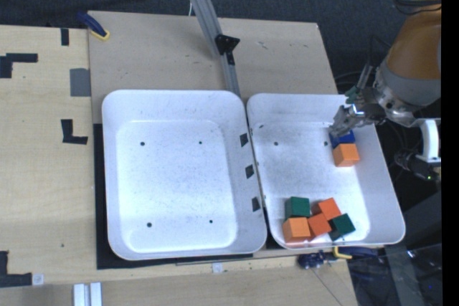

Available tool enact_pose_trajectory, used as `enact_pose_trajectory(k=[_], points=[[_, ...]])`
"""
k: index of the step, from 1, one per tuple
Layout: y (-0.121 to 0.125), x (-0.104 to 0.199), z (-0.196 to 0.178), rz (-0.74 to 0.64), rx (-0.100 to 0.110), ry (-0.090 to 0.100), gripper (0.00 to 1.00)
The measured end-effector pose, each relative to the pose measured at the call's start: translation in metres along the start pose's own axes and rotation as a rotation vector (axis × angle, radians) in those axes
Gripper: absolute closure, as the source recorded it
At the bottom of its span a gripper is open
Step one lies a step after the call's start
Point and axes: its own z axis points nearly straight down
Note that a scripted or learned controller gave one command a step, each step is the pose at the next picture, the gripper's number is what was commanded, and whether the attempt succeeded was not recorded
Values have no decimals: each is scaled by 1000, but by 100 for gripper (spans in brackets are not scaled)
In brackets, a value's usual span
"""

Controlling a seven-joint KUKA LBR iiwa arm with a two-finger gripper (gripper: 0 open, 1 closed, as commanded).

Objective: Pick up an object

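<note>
Left bin (115,154): a shallow white tray on the bench (43,97), its floor bare apart from four small dark dots near the corners. It touches the right bin along its right rim, where small dark clips sit at the seam.

A grey metal bar (201,3) runs at a slant from the top edge down to the junction between the two bins.

Right bin (287,132): a shallow white tray that carries all of the blocks. In its near corner lies a tight cluster: a green block (297,207), an orange block (296,228) in front of it, a second orange block (328,213) beside these, and a dark green block (342,225) at the right end. All four touch or nearly touch.

Toward the far right side of the same bin, a lone orange block (346,155) lies well apart from the cluster. A blue block (343,140) touches its far edge.

The gripper (349,118) is directly over the blue block. Whether its jaws are apart or together cannot be made out.
</note>
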Motion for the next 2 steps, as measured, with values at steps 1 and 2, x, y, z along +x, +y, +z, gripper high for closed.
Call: enact_pose_trajectory(k=[1,2], points=[[20,46,14,-3,5,2,100],[44,98,25,-4,5,1,100]])
